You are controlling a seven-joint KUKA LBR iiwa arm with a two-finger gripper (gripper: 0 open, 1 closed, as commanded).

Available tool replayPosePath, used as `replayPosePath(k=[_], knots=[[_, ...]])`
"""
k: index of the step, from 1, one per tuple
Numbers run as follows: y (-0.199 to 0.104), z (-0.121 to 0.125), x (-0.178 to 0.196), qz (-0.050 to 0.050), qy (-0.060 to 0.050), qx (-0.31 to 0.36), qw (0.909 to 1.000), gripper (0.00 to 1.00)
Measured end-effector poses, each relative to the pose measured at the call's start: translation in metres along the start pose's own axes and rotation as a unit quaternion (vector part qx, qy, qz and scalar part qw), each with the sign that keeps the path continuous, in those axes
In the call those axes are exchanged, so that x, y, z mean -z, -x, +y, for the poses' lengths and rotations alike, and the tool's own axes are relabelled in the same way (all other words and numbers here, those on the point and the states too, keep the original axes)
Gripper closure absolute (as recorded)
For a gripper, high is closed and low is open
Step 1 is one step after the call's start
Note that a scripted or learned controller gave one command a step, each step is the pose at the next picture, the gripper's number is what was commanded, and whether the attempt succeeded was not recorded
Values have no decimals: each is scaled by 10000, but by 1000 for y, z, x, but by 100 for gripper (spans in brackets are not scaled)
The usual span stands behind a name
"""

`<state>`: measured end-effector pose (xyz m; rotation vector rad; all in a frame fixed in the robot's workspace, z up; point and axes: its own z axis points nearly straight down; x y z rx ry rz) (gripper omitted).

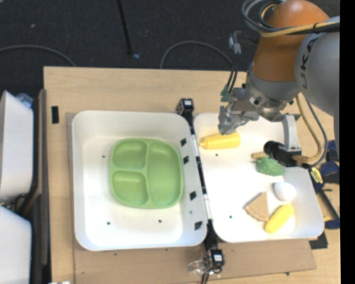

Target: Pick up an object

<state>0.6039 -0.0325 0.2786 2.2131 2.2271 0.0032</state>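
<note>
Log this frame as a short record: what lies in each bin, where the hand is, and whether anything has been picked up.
left bin: green divided plate, lying flat
right bin: long yellow item near its far left corner; green leafy item, white egg-shaped item, tan wedge and yellow oval item toward its right side
hand: over the right bin, just above the long yellow item
pickup: not evident; the long yellow item looks to be lying in the bin
</note>
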Motion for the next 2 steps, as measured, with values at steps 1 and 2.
replayPosePath(k=[1, 2], knots=[[-50, 23, -20, 2, -9, 2, 10000, 100], [-100, 51, -27, 1, 0, 3, 10000, 100]])
